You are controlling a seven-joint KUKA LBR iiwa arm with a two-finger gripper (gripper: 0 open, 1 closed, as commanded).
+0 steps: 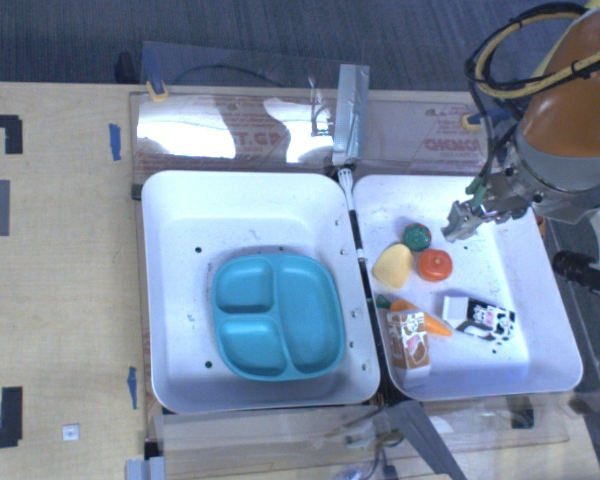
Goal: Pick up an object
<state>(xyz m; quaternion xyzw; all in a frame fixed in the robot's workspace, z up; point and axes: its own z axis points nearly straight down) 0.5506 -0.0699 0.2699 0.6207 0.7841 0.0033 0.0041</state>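
Plywood bench [50,298], two shallow white bins side by side under a fixed overhead cam. Left bin [170,203] holds a teal divided tray [278,315], nothing else pickable there. Right bin [540,298] has the candidates, packed tight: green ball-like toy [416,236], red tomato-like toy [436,264] just beside it, yellow lemon-like piece [393,265] near the divider, orange carrot [423,317], brown snack carton [410,341] against the front-left corner, and a small black-and-white cow-print carton [481,318]. Gripper [464,221] sits over the back of the right bin, just beside the green toy, on its right, not touching anything that I can see. Fingers look slightly parted with nothing between them, so call it released and empty. Nearest target is likely the green toy or the tomato. Risks as I judge them: both are round and smooth, so an off-centre close would squirt one sideways into the lemon or toward the divider. Green and red nearly touch, so a finger may land on the neighbour or wedge between the two and grab neither. Coming down at this slant near the back wall could also clip the bin rim. Carrot lies partly against the snack carton, bad pick from here.
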